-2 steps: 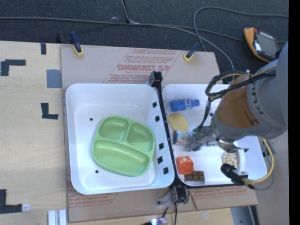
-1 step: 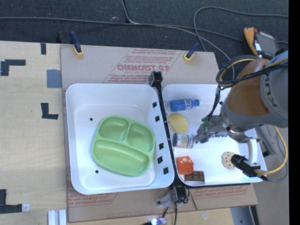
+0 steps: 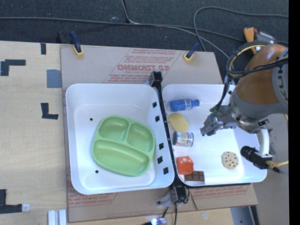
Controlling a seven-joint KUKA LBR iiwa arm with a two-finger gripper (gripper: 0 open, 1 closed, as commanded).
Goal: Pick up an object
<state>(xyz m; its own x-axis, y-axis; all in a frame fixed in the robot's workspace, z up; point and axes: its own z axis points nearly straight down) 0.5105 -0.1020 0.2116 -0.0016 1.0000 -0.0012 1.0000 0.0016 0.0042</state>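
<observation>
The right bin [image 3: 211,90] holds a blue bottle [image 3: 183,104] lying on its side, a yellow oval piece [image 3: 178,123], a small silver can [image 3: 183,138], a red-orange block [image 3: 184,165], a brown chocolate bar [image 3: 194,176] and a round cookie [image 3: 229,160]. My gripper [image 3: 209,128] hangs over the middle of the right bin, right of the can and the yellow piece, with bare white floor under it. Nothing shows between its dark fingers.
The left bin [image 3: 77,102] contains a green divided plate [image 3: 123,145]. A black divider [image 3: 161,125] runs between the bins. Cables cross the dark floor behind the bench. Two clamps [image 3: 77,47] hold the cardboard sheet at its far edge.
</observation>
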